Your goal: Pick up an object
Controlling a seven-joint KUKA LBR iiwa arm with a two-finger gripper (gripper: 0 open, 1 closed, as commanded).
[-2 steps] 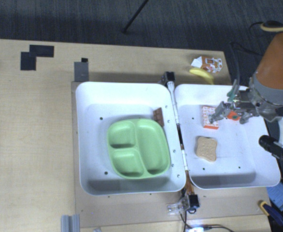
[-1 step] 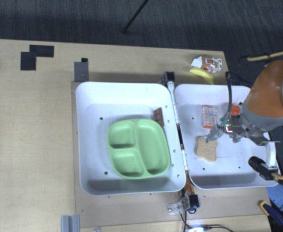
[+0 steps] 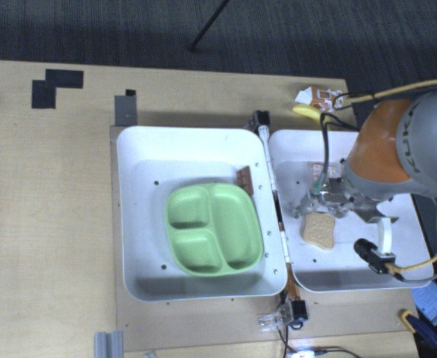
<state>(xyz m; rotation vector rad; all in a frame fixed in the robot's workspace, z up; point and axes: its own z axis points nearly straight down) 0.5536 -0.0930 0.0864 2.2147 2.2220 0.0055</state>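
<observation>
The tan sponge lies in the right bin, near its left wall and towards its front; the jaws hang just behind it, at its far edge, and whether they are open or closed I cannot tell; the sponge's long axis runs roughly front to back; open floor lies to its right, the wall crowds its left; the left bin holds a green tray, well clear across the divider.

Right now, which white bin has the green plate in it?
The left bin, farther from the arm, holds the green divided plate. The right bin has a tan sponge-like piece under the end effector.
</observation>
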